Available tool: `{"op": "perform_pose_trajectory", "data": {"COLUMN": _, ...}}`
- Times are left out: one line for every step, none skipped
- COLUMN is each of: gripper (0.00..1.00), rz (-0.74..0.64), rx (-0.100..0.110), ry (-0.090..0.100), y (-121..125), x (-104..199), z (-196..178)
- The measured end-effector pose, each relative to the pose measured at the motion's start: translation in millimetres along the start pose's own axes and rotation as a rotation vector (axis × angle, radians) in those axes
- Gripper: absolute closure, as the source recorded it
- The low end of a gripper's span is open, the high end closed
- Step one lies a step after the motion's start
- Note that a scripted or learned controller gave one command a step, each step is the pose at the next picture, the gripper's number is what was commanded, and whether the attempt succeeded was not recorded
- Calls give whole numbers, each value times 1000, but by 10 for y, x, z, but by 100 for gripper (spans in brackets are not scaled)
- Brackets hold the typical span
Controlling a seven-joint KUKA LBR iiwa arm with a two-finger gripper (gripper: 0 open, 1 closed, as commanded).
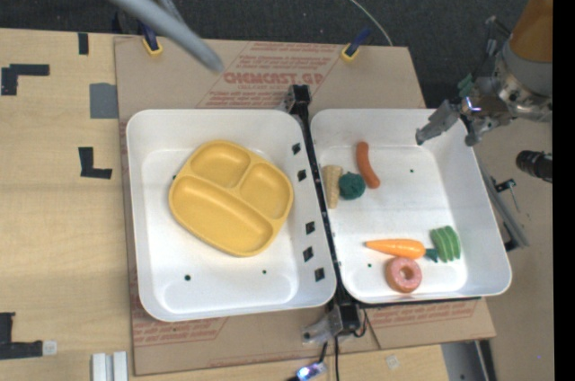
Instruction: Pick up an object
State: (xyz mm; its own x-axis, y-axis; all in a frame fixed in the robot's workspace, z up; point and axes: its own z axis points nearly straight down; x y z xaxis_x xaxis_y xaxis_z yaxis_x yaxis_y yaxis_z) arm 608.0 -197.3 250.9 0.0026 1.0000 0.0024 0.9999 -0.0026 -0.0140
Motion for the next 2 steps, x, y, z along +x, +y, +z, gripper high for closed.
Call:
{"op": "perform_pose_trajectory", "data": {"gripper": 0, "rz": -4, "rx": -12, "ry": -3, "y": 23, "x": 6, "z": -78}}
{"op": "perform_pose_trajectory", "data": {"gripper": 0, "rz": -4, "rx": -7, "ry": -2, "y": -27, "x": 32, "z": 555}}
